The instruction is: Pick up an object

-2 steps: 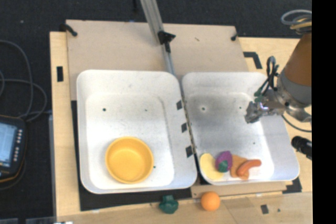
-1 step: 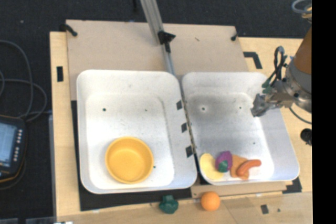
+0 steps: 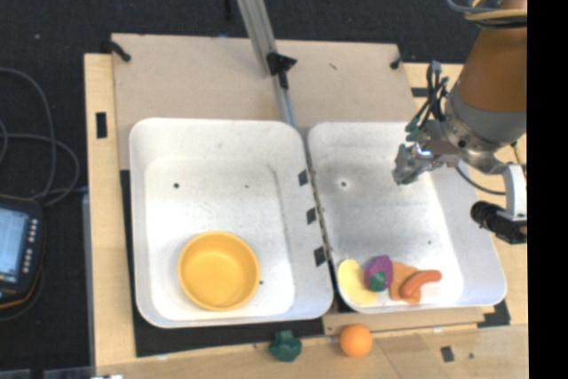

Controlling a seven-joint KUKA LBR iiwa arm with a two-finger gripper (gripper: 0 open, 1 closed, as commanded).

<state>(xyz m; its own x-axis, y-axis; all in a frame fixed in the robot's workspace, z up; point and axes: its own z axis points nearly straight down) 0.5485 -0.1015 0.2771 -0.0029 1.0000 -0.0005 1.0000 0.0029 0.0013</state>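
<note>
Camera view shows you the gripper [image 3: 410, 166] above the right bin [image 3: 461, 217], well apart from the toys [image 3: 390, 275] heaped in its near corner. You cannot tell its state, and the pick looks not yet begun.

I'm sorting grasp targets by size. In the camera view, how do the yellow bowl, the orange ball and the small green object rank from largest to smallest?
1. yellow bowl, in the left bin, by far the largest.
2. orange ball, on the bench in front of the bins.
3. small green object, beside the ball; only slightly smaller, so this order is unsure.
</note>
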